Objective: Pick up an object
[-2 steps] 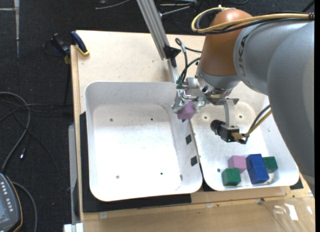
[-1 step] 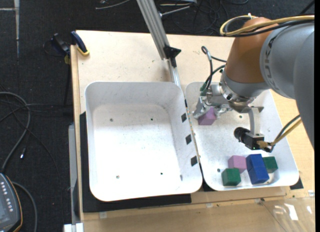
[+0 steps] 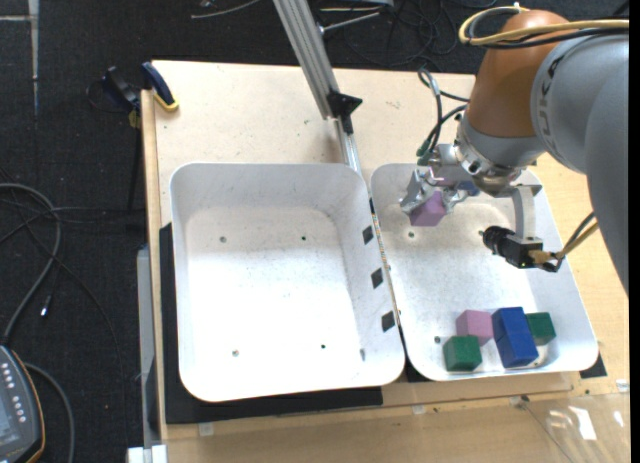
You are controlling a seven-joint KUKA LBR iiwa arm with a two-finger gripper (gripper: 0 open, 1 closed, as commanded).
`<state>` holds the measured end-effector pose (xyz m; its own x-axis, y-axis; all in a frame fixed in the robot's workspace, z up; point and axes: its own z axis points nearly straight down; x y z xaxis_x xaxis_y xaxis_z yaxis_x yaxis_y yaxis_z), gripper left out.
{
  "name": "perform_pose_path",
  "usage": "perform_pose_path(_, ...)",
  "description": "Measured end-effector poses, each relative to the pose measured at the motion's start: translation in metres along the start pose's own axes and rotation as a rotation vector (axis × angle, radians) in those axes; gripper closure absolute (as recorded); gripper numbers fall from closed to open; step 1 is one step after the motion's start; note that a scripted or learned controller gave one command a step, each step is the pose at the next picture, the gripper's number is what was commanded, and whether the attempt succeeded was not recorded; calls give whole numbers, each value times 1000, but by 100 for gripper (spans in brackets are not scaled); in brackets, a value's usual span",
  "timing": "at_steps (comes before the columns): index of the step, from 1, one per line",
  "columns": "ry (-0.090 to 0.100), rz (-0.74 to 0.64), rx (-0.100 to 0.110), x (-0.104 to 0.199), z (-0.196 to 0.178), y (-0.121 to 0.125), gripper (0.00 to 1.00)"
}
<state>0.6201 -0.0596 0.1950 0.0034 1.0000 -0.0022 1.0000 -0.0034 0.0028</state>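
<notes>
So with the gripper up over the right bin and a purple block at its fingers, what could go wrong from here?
1. The purple block sits at the very tip of the gripper, so the hold looks shallow; it could slip and drop back into the right bin.
2. If it falls, it might bounce toward the blocks in the near corner, the blue block and green block, and scatter them.

High slanted overhead of both bins (image 3: 270,176)
</notes>
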Motion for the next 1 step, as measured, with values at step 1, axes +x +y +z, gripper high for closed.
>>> perform_pose_path(1, 6, -14, 6, 94, 0, -8, 100)
